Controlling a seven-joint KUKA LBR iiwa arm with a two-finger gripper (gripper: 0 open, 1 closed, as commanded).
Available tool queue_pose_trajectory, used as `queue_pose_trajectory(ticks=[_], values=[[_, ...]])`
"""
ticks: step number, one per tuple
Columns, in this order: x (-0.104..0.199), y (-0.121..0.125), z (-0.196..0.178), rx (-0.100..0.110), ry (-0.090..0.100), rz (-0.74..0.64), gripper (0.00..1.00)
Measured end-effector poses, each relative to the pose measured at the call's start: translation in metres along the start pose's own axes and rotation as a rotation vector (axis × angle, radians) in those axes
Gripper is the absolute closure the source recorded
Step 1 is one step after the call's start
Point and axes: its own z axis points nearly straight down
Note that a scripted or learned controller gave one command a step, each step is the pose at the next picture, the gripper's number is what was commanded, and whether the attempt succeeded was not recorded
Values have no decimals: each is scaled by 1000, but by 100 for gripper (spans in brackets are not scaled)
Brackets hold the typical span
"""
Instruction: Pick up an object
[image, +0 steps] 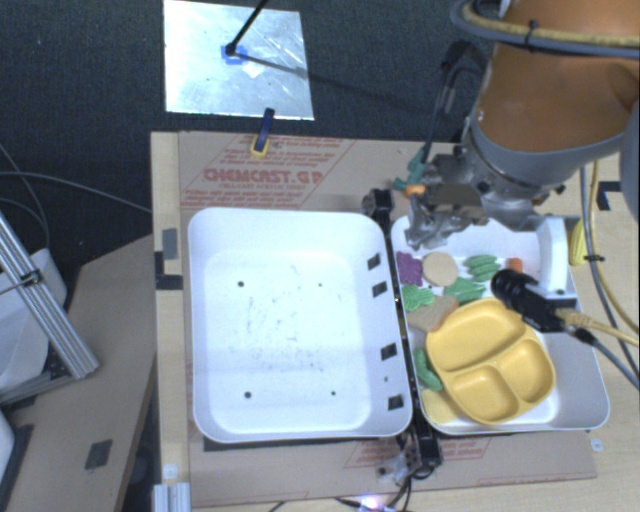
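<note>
I have the gripper (432, 232) low over the far end of the right bin (585, 405); I cannot tell its state. I judge the round tan disc (439, 268) just below it the easiest target: flat, pale, lying free between the purple piece (408, 268) and green pieces (480, 266). I would come straight down, clear of the yellow dish (492, 360) and the bin wall.
</note>
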Motion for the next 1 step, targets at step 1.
queue_pose_trajectory(ticks=[1], values=[[-28, 65, 110, 13, -6, 6, 100]])
